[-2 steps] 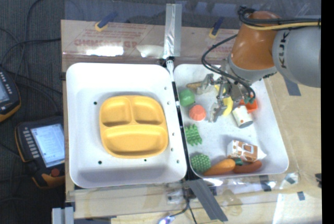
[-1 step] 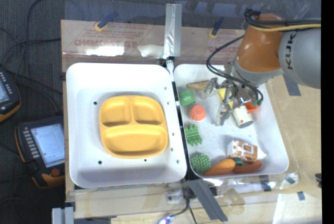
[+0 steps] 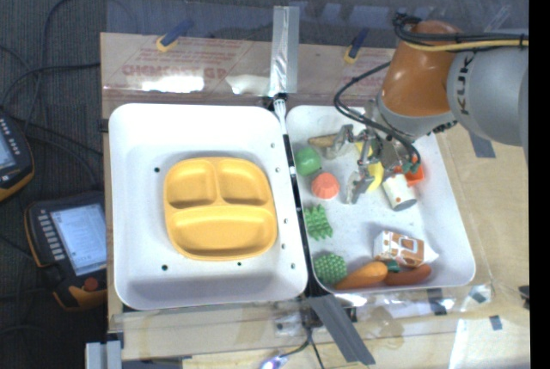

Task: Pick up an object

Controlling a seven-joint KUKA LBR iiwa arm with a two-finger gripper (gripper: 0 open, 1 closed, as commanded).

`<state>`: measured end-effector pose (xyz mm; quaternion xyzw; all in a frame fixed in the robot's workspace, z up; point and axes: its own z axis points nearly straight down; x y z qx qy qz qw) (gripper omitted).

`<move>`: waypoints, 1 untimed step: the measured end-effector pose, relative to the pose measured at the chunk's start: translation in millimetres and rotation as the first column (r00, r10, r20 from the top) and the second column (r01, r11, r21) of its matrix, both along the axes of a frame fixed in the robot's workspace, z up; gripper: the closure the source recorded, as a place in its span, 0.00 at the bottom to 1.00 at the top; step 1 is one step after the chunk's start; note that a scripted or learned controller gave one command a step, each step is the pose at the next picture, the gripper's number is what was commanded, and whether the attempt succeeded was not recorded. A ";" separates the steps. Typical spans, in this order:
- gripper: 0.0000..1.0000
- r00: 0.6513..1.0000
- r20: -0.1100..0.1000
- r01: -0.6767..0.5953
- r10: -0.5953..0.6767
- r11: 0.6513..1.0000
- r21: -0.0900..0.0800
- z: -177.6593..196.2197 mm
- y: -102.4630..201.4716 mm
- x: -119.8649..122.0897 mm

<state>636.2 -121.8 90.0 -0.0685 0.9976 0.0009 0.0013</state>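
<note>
The hand (image 3: pixel 365 161) hangs low in the right bin (image 3: pixel 454 212), its metal fingers (image 3: pixel 357 187) spread apart with nothing visibly between them. A small yellow piece (image 3: pixel 376 179) lies just beside one fingertip, and a white cylinder (image 3: pixel 400 192) with an orange-red bit (image 3: pixel 414 173) next to it lies just right of the hand. All of these are candidates for picking.

The crowding is the likely trouble: closing here could nudge the yellow piece or roll the cylinder away rather than trap either.

Left of the hand sit a salmon round piece (image 3: pixel 324 185) and a green ball (image 3: pixel 307 161), both near enough to be knocked by a finger. Further below the hand are a spiky green toy (image 3: pixel 319 222), a second green one (image 3: pixel 329 265), a carrot (image 3: pixel 363 275) and a printed packet (image 3: pixel 401 248), well clear of it.

The left bin (image 3: pixel 137 187), beyond the divider, holds a yellow sectioned tray (image 3: pixel 221 208), out of harm's way.
</note>
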 end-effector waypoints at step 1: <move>1.00 1.000 0.016 0.001 -0.001 1.000 -0.001 11.9 0.4 3.7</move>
